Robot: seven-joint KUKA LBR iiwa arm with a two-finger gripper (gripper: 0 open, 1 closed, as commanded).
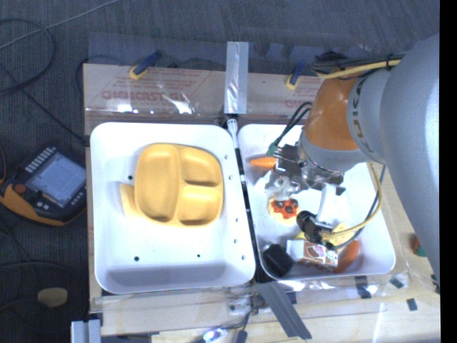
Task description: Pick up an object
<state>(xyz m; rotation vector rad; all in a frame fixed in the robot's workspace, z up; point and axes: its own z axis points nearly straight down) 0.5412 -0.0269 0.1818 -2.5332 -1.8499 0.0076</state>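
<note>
My gripper [280, 182] hangs low over the right bin [382, 259], near its left wall, with the orange-banded wrist just above it. A small orange and red toy [284, 207] lies directly below the gripper, very close to it. An orange carrot-like piece [260, 161] lies to the gripper's upper left against the bin wall. Along the bin's front edge sit a black round object [275, 260], a small printed box [315, 253] and a reddish-orange piece [348, 255]. The arm hides the middle of the bin.
The left bin [114, 263] holds a yellow divided tray [178, 183]. A divider strip [241, 191] separates the bins. Black and yellow cables [357, 224] loop off the wrist over the right bin. A handheld pendant [44, 184] lies on the floor at left.
</note>
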